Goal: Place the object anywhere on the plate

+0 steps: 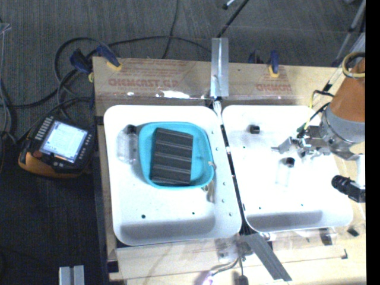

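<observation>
1. Gripper (290,152) hangs over the middle of the right bin (332,215), at the end of the arm (347,108) that reaches in from the right. Whether it is spread or pressed together cannot be told from this view, and nothing can be confirmed in its hold.
2. Dark ribbed block (173,156) lies flat on the turquoise plate (144,153) in the left bin (166,224), wholly inside the rim. Judged from this layout, it is the task's object and it is already on the plate.
3. Small black piece (254,129) sits on the floor of the right bin, near its back wall and apart from the gripper. A clear container with a dark cap (123,142) lies just beside the plate's left edge.
4. Risk: if the program returns to the left bin, a low pass could catch the block's edge and push it off the plate.
5. Risk: a nudged plate could slide against the clear container and tip it.
6. Risk: a descent where the gripper now hangs would meet bare bin floor, because nothing graspable is confirmed beneath it.
7. Edges: the raised divider (228,159) between the bins stands between the gripper and the plate, so any crossing needs height.
8. Room: the right bin offers wide open floor in front of and behind the gripper. The left bin has open floor at the front, but the plate's right rim lies close to the divider.
</observation>
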Controlling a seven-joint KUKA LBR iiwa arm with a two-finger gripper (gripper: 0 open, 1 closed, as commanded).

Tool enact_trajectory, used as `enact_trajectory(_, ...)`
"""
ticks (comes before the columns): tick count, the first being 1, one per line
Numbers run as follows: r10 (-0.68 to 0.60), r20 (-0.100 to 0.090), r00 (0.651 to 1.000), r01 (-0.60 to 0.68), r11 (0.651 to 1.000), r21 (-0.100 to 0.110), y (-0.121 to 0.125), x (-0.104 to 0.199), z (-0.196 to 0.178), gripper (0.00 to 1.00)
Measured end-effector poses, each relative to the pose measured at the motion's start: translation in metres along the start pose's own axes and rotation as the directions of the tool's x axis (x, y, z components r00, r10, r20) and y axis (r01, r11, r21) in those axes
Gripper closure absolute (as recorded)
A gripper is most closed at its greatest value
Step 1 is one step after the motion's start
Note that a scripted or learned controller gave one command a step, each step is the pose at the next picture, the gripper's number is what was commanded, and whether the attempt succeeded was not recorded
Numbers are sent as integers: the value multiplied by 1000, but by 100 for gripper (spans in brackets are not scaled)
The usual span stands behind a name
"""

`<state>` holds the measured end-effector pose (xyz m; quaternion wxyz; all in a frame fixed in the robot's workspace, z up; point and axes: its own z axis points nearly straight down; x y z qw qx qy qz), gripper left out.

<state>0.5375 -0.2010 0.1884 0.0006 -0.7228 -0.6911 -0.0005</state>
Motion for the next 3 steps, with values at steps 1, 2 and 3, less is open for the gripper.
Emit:
enact_trajectory(1, 0, 0, 1000, 0, 1000, 0, 0, 0, 0, 0)
enact_trajectory(2, 36, 4, 999, -36, 999, 1, -54, 15, -115, 0)
enact_trajectory(3, 36, 4, 999, -36, 999, 1, -54, 15, -115, 0)
